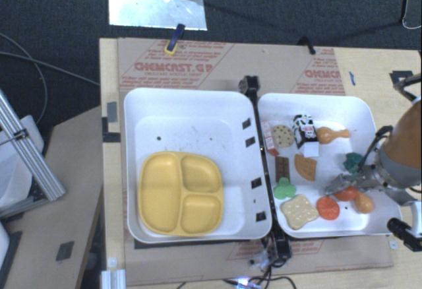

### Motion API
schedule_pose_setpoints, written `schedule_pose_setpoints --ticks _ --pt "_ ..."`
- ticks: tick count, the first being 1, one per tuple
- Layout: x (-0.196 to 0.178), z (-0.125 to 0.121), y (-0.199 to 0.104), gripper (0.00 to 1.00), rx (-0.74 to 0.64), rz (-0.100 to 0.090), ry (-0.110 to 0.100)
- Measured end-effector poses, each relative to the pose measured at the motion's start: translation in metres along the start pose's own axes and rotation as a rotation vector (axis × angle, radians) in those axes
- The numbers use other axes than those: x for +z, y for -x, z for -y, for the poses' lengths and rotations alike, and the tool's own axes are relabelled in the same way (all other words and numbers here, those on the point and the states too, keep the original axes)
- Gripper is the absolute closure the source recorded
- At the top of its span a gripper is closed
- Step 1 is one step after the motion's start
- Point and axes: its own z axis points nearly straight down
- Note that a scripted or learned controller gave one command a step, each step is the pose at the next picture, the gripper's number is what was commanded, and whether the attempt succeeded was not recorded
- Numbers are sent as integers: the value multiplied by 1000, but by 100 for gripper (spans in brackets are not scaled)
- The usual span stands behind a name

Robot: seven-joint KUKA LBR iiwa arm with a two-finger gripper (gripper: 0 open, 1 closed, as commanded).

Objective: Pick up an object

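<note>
You are looking down at a slant on a bench point(198, 60) covered with printed cardboard, with two white bins side by side.

The left bin point(191, 109) holds a yellow tray point(180, 192) with three compartments, lying flat in the near half of the bin.

The right bin point(336, 106) holds the toy food. Along its left wall you see a cookie point(283, 136), with a small red and white packet point(268, 133) just beside it. To the right of the cookie stands a black and white carton point(304, 129), and just beside that lies a drumstick point(331, 134). Below the carton is an orange wedge point(305, 167), and left of that a brown bar point(282, 167). A green piece point(284, 188) lies below the bar, against the left wall. Near the front wall you find a cracker point(299, 210), with a red tomato point(328, 208) just beside it on the right. Further right lies an orange piece point(363, 202), and above it, near the arm, a teal piece point(353, 162).

The arm point(402, 149) comes in from the right edge, over the right bin. Its gripper point(337, 184) is low in the bin, just above the tomato and beside the orange piece. You cannot tell how the hand stands, or whether it touches anything.
</note>
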Motion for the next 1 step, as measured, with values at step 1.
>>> schedule_pose_setpoints --ticks 1 --pt "0 -1 -116 0 -14 -7 -1"
